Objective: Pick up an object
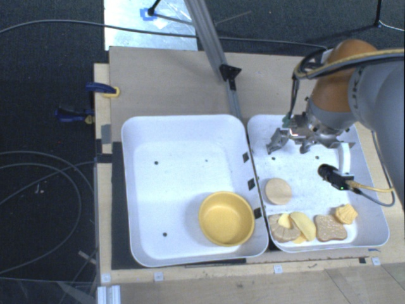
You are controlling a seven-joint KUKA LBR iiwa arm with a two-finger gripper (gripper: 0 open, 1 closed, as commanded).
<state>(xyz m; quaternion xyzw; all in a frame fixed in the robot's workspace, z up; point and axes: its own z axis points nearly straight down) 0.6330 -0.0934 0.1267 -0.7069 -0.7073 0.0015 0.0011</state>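
Holding the two-finger hand (290, 145) over the far part of the right shallow white bin (373, 201), with fingers spread apart and gripping nothing. Standing well short of any object; step in hand judged as the approach before a grasp.

Lying nearest to the hand: the flat round tan disc (278, 191), alone on the bin floor near the left wall. Lying along the near wall, crowded together: a tan and brown lumpy piece (283, 231), a curved yellow banana-shaped piece (303, 225) touching it, a brown toast-shaped slice (330, 228) just beside, and a small yellow crinkled piece (345, 214) at the right end. Resting apart in the left shallow white bin (145, 170): a yellow plastic bowl (226, 218).

Recommending the round disc as target, being isolated. Centring above it before descending. Keeping the fingers apart until straddling the rim. Watching the left wall, since one finger is likely passing close to it. Expecting a low, flat profile, so closing only near the floor, then lifting straight up.
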